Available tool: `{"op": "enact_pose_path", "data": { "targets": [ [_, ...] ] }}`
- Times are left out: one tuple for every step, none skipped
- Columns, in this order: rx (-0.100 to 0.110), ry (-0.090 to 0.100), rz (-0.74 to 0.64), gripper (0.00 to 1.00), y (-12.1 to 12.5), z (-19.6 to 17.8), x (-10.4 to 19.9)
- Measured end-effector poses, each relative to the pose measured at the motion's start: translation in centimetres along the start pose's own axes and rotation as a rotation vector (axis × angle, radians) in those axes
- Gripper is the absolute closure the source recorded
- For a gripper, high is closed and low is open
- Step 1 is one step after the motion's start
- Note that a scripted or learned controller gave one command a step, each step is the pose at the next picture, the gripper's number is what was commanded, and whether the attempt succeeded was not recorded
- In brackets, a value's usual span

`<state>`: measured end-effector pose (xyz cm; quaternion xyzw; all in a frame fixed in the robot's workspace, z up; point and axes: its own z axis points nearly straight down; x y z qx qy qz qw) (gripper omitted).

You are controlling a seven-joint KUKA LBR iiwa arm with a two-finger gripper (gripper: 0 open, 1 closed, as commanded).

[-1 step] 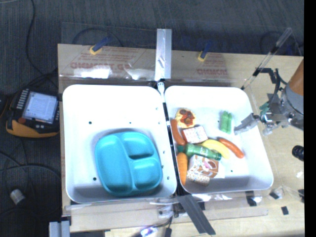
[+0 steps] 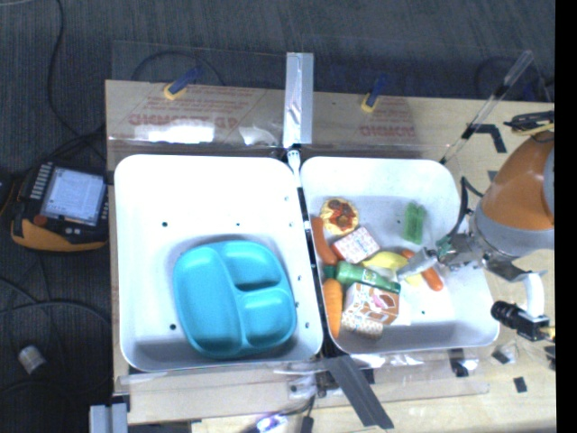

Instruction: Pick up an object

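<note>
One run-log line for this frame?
arm: gripper low in right bin | near: yellow item, orange item | left bin: blue tray | grasp: unconfirmed

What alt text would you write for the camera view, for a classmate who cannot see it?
A grey and orange robot arm reaches from the right into the right white bin, its gripper low over a pile of toy food: carrots, a pizza slice, small cartons. The left white bin holds a blue divided tray.
</note>
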<state>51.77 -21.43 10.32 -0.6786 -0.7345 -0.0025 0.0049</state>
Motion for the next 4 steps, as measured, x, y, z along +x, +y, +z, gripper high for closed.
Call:
{"op": "enact_pose_path", "data": {
  "targets": [
    [0.005, 0.001, 0.001, 1.00, 0.0, -0.5, -0.1],
    [-0.013, 0.001, 0.327, 1.00, 1.3, 1.2, -0.3],
    [0.002, -0.013, 0.333, 1.00, 3.6, -7.7, 2.9],
    [0.003, -0.012, 0.302, 1.00, 8.4, -9.1, 5.4]
  ]
}}
